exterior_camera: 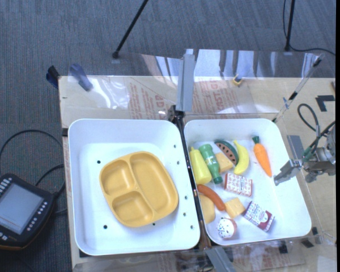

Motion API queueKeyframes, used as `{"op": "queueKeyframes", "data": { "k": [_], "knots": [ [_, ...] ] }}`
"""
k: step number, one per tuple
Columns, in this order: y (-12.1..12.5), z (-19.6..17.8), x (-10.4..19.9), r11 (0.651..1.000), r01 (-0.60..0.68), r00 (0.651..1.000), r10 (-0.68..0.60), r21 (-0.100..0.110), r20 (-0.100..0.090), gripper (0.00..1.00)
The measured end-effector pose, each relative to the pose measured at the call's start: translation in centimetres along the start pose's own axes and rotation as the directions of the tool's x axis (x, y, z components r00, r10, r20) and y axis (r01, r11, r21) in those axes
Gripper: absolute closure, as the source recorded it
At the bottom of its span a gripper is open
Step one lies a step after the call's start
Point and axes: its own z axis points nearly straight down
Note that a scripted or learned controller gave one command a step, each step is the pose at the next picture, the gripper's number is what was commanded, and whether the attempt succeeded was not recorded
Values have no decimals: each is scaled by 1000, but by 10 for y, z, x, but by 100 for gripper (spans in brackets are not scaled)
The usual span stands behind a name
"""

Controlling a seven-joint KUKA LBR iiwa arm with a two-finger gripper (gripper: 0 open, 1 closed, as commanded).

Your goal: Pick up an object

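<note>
Yellow tray [139, 188] is sitting in the left bin [85, 152], far left of the gripper [294, 169]. Nearer, the right bin [297, 208] is holding a bottle [211, 162], banana [242, 157], sausage [211, 196], cartons [238, 184] and a carrot [262, 155], all lying apart from the gripper, the carrot closest. Whether it is gripping anything, I cannot tell.
</note>
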Motion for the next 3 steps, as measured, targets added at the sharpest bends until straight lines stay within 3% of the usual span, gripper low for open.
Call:
{"op": "queueKeyframes", "data": {
  "k": [1, 2, 3],
  "knots": [
    [46, 28, -13, 1000, -17, 1000, 17, 1, 0, 0],
    [96, 153, -4, 991, 132, 991, -132, -5, 2, 0],
    [97, 105, -12, 990, 138, 990, -138, -7, 4, 0]
  ]
}}
